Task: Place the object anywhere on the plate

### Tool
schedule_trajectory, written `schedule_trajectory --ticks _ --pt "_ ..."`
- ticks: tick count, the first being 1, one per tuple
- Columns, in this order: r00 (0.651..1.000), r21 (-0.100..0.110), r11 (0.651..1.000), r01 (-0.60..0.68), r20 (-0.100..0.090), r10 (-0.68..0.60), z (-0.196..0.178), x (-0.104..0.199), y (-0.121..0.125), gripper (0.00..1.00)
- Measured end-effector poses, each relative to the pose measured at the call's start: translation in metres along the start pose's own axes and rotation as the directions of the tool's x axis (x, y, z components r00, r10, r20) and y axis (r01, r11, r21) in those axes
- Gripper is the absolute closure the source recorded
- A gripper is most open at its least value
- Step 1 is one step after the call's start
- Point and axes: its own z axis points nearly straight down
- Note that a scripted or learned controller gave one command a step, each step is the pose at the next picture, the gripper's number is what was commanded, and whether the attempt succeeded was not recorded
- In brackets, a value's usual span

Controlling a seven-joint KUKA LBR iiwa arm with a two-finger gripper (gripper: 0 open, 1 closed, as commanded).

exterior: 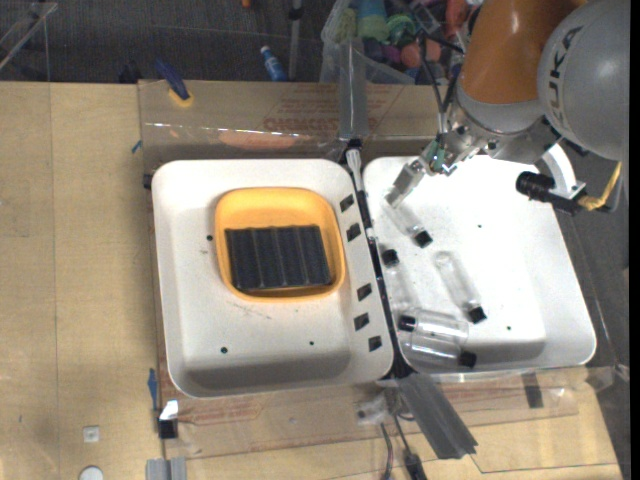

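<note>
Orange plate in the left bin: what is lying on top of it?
On the orange plate lies a dark ribbed rectangular object, covering most of its floor. The plate's rim shows all round; the surface beneath the object is hidden. The claw hangs over the right bin.

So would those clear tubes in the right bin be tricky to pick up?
Probably. The tubes look round and smooth, so they may roll or slip from the gripper. They seem clear plastic with black caps, likely light. One lies against the bin's front wall, awkward to reach.
</note>
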Motion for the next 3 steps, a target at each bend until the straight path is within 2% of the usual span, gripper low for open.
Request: schedule_trajectory --ticks 1,2,3 --pt "0.993 0.0 0.993 0.116 0.002 -0.116 -0.016 -0.049 -0.036 0.0" --pt "0.92 -0.001 0.92 0.392 0.004 -0.392 -0.036 -0.065 -0.055 0.0" --pt "0.831 -0.001 0.831 0.556 0.003 -0.556 -0.039 -0.059 -0.051 0.0"
